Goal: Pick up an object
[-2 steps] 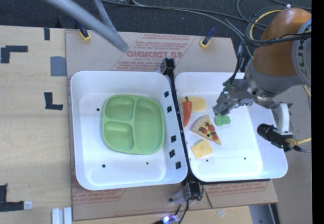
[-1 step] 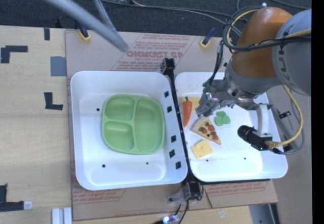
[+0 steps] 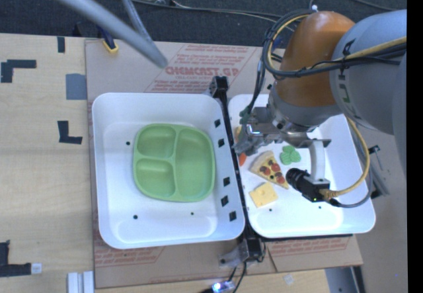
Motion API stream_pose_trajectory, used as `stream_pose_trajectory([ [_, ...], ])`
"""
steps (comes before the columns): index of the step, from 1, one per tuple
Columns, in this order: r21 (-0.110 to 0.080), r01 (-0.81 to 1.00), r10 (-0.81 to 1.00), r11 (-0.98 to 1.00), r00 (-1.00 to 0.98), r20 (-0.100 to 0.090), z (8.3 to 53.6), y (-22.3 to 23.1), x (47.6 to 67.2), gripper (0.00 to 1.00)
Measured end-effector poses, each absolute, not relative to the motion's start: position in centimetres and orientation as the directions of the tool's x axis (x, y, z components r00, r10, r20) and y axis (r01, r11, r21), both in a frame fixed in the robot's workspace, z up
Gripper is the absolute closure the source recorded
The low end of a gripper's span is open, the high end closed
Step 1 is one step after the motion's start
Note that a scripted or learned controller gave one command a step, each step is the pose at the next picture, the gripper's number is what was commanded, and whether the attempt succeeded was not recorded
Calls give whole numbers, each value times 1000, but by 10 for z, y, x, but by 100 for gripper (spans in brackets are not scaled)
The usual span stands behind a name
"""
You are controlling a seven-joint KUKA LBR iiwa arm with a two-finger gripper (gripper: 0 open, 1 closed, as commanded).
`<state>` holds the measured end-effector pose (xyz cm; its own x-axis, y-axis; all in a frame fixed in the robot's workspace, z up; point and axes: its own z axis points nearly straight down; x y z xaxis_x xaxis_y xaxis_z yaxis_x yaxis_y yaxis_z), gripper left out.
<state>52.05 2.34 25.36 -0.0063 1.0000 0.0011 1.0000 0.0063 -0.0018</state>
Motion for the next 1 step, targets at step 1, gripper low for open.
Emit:
stream_pose_trajectory([
  [1, -2, 1000, 1000, 7, -7, 1, 253, 78, 523, 100],
])
